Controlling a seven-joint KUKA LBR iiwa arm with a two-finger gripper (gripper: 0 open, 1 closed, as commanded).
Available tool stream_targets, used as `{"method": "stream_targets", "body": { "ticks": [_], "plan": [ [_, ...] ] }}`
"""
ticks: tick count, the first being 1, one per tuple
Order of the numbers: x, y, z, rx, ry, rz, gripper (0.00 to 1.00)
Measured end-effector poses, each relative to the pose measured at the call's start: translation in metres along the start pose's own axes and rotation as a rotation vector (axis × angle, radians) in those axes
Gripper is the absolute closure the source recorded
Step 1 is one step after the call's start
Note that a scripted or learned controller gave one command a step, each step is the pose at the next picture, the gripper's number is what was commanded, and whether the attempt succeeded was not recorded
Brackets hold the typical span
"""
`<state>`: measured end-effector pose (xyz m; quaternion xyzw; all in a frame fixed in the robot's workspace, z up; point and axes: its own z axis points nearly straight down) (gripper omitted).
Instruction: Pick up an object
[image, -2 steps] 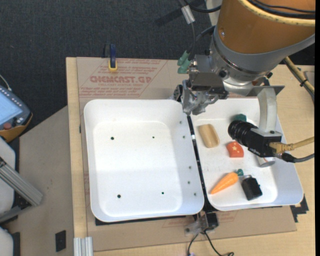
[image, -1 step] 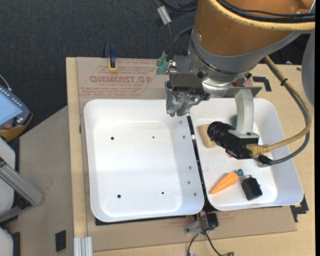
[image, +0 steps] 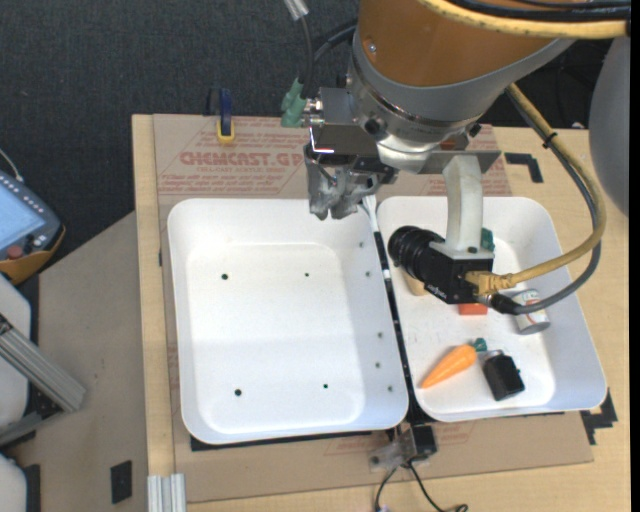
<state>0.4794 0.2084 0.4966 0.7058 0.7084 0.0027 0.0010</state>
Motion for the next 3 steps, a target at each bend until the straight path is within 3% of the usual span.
{"method": "stream_targets", "body": {
  "ticks": [1, 2, 3],
  "plan": [
    [0.017, -0.003, 0.155, 0.020, -0.009, 0.003, 1.00],
    [-0.081, -0.003, 0.231, 0.015, -0.006, 0.012, 1.00],
    [-0.016, 0.000, 0.141, -0.003, 0.001, -0.002, 1.00]
  ]
}}
